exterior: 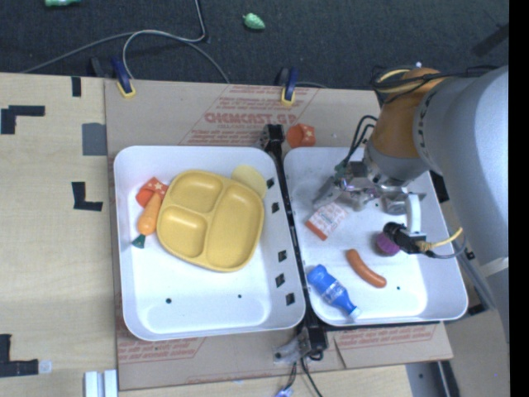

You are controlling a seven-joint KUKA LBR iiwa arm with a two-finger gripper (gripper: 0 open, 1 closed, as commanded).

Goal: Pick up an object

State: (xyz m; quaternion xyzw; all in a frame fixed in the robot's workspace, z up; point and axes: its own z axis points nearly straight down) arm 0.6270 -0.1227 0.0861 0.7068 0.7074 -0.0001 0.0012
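The gripper (337, 190) hangs over the right bin (446, 300), just above a small packet (326, 220); a sausage (365, 268) and blue bottle (331, 289) lie nearby.

The cardboard-topped bench (66, 246) bears two white bins (132, 304) side by side.
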